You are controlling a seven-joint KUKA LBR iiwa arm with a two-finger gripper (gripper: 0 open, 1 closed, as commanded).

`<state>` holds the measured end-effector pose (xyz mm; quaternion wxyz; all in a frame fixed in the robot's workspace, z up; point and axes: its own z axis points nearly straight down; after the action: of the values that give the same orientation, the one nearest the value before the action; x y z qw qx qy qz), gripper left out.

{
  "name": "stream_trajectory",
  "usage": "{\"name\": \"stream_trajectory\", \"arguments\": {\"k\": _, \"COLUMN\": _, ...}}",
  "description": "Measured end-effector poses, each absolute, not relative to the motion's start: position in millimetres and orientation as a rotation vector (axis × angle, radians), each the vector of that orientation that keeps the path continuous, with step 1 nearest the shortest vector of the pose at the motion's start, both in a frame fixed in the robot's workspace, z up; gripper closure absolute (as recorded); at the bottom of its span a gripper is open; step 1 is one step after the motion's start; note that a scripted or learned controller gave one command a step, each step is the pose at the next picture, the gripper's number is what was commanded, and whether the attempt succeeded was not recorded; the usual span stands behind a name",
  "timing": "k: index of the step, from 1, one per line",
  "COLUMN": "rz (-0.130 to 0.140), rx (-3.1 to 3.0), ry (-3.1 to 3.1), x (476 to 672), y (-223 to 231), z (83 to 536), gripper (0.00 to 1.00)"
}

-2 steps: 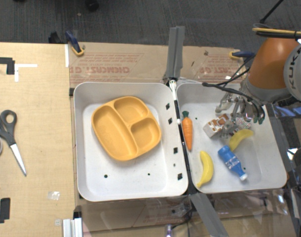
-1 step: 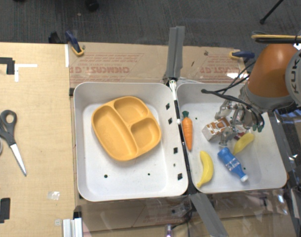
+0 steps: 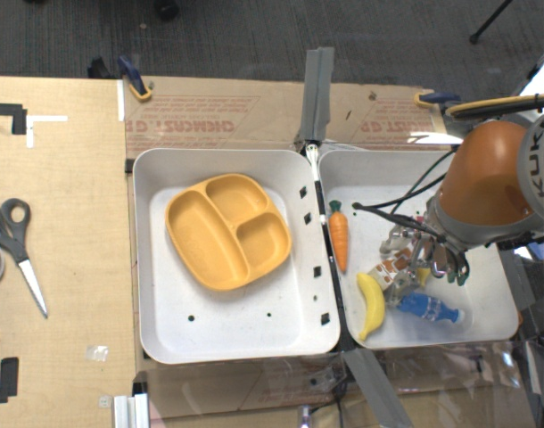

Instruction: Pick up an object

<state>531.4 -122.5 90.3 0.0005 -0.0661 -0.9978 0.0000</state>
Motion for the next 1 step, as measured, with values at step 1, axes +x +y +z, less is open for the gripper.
{"name": "stream_trajectory", "arguments": {"k": 1, "rz": 0.001, "rx": -0.204, "ry": -3.138, "x": 533.8, "y": -121.9, "z": 99.9, "gripper": 1.00}}
